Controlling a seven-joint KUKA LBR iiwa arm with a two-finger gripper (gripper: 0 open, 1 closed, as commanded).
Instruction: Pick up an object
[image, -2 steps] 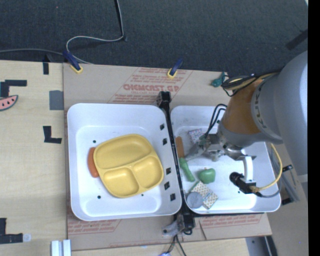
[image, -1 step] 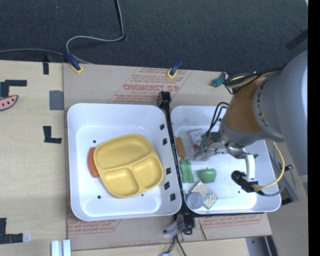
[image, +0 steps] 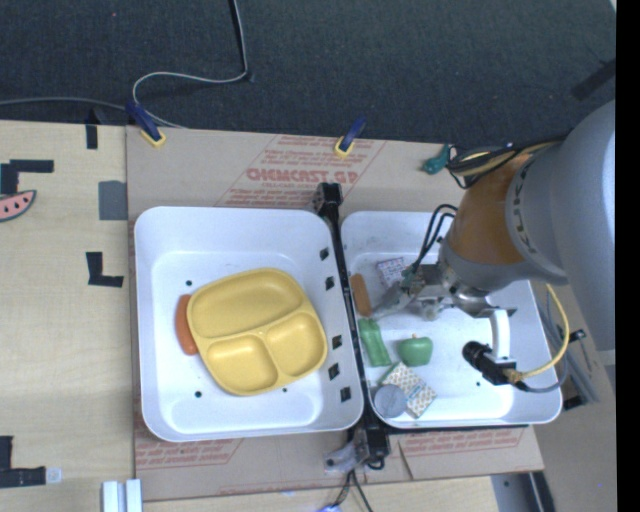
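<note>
a wooden bench (image: 60, 330) under a sheet of printed cardboard (image: 290, 175) is shown from above, with dark carpet behind and a cable trailing across it. two shallow white bins are set side by side on the cardboard. in the left bin (image: 165, 400) a yellow divided tray (image: 257, 330) is seen lying tilted, with an orange object (image: 185, 325) tucked partly beneath its left edge. in the right bin (image: 520, 405) several small things are gathered near the dividing wall: a green block (image: 373, 342), a round green object (image: 416, 349), a brownish piece (image: 360, 294), a patterned packet (image: 411, 388) touching a grey disc (image: 389, 400), and a small printed packet (image: 390, 269). the arm (image: 540, 220) is seen reaching in from the right, its gripper (image: 418, 296) lowered over the upper part of the right bin, near the brownish piece and just above the round green object. whether the pincer is open or closed cannot be told; nothing is visibly held. the step in hand is judged to be the approach or descent onto a candidate object. the next move is judged to call for alignment over a single item, well apart from its neighbours and the bin wall, before closure and lift.
</note>
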